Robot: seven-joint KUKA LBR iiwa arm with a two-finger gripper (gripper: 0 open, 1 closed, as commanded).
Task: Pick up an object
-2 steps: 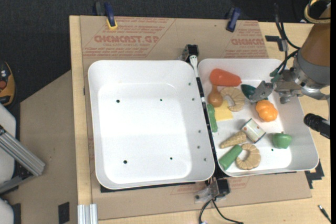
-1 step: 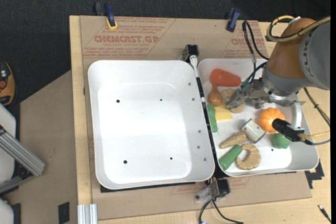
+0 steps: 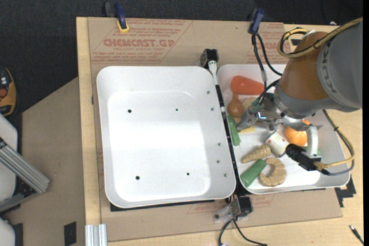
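Observation:
My gripper (image 3: 254, 116) is low in the right bin (image 3: 300, 182), near its left wall, with the grey and orange arm (image 3: 323, 75) above it. It hangs over a cluster of toy foods: a brown pear-like piece (image 3: 235, 106) just to its left, a red-orange piece (image 3: 247, 84) behind it, and a green stick (image 3: 233, 131) along the bin wall. A tan piece (image 3: 256, 153), a white piece (image 3: 275, 144) and an orange ball (image 3: 297, 136) lie nearer the front. I see nothing clearly between the jaws.
The left bin (image 3: 115, 89) is a wide white tray. A green wedge (image 3: 252, 172) and a tan croissant shape (image 3: 274, 173) sit at the right bin's front edge. A black cable (image 3: 262, 60) runs from the blue clamp (image 3: 256, 20) towards the arm.

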